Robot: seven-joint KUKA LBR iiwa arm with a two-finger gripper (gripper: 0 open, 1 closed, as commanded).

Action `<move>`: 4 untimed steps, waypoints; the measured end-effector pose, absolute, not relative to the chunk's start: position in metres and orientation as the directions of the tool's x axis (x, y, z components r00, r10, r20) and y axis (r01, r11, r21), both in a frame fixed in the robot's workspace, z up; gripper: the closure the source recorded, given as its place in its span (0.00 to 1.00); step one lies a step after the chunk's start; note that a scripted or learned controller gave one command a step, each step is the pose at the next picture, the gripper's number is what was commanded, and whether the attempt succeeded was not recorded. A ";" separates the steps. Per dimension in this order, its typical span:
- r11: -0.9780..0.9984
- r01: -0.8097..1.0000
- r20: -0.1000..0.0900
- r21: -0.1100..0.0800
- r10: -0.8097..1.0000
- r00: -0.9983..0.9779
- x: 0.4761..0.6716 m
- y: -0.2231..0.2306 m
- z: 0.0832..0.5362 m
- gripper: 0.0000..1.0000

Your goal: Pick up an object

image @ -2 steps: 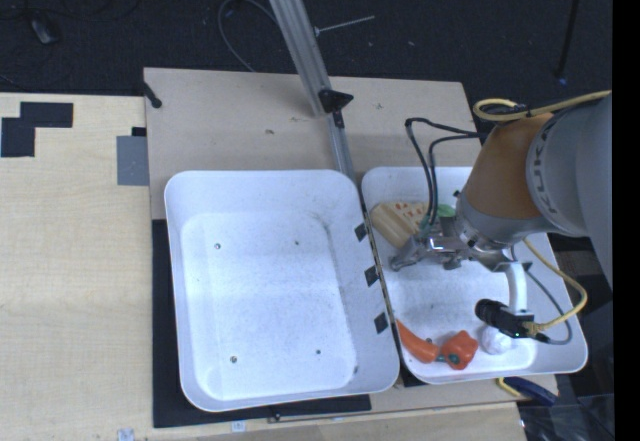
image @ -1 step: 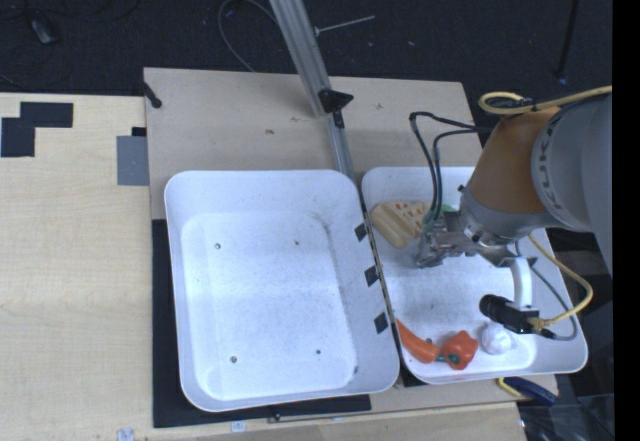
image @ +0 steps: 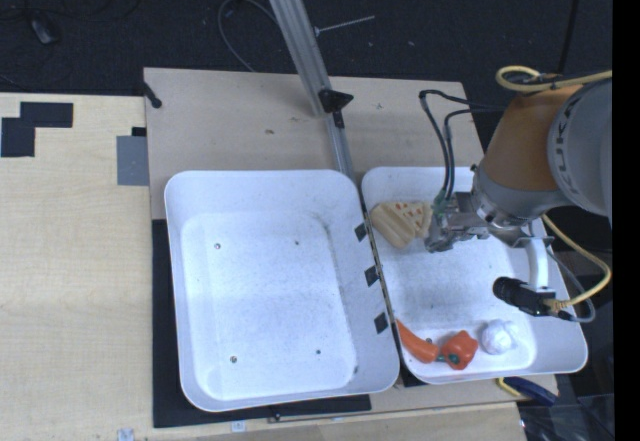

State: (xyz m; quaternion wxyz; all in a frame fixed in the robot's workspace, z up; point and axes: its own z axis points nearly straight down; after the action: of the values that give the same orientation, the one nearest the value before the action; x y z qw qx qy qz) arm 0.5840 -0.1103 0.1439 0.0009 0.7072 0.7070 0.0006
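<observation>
Pale wood forms the table, which carries two shallow white bins side by side, with dark floor and loose black cables beyond its far edge. An aluminium rail slants down from the top of the view toward the gap between the bins. The left bin shows its speckled white floor. In the right bin, a tan ridged object lies flat in the far left corner, close to the wall next to the left bin. The claw sits low over the right bin, just beside the tan ridged object's right edge. I cannot tell whether the two touch, nor whether the claw is open or closed, and the view does not show it gripping anything. Along the near wall of the right bin lie a thin orange piece, a rounder orange-red piece just beside it, and a white ball, all well apart from the claw.
</observation>
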 end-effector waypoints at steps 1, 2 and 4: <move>0.000 1.000 0.000 0.002 1.000 0.000 0.583 -0.107 0.186 1.00; -0.001 1.000 -0.001 0.005 1.000 0.001 0.579 -0.108 0.248 1.00; 0.003 1.000 0.000 0.000 1.000 -0.003 0.565 -0.061 0.267 1.00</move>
State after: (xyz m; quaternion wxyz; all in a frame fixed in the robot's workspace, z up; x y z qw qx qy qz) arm 0.5650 -0.0608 0.2673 0.0000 0.7061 0.7081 0.0000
